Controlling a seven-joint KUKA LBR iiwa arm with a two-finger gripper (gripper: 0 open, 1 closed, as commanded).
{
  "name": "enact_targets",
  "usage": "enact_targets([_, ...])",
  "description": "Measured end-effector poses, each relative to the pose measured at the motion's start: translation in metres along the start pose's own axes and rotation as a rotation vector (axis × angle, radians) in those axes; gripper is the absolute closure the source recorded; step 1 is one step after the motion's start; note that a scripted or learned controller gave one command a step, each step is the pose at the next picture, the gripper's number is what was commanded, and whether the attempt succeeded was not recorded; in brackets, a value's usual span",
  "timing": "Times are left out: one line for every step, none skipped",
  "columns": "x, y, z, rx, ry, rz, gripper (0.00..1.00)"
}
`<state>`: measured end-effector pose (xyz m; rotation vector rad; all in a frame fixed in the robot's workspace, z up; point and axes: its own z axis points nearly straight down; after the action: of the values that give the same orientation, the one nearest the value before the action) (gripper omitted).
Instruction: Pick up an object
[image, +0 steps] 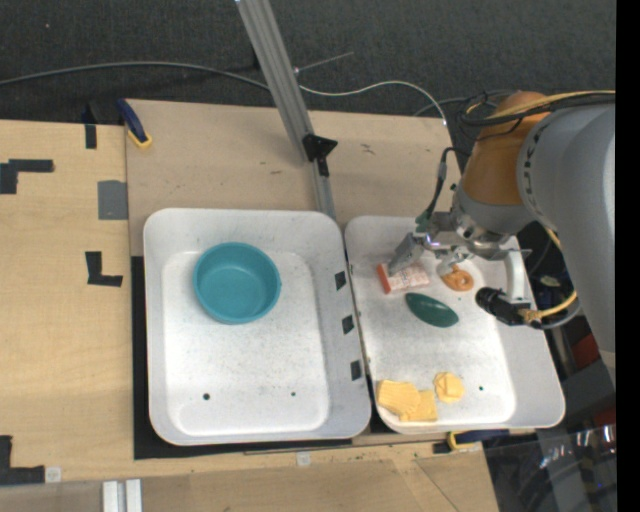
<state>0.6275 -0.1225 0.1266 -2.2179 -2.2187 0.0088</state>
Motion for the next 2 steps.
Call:
enact_targets([0.001,0.0,0.04,-0.005,-0.001,-0.001,0.0])
enact_targets([0.002,0.0,0.029,-0.005,0.0,-0.003,1.0])
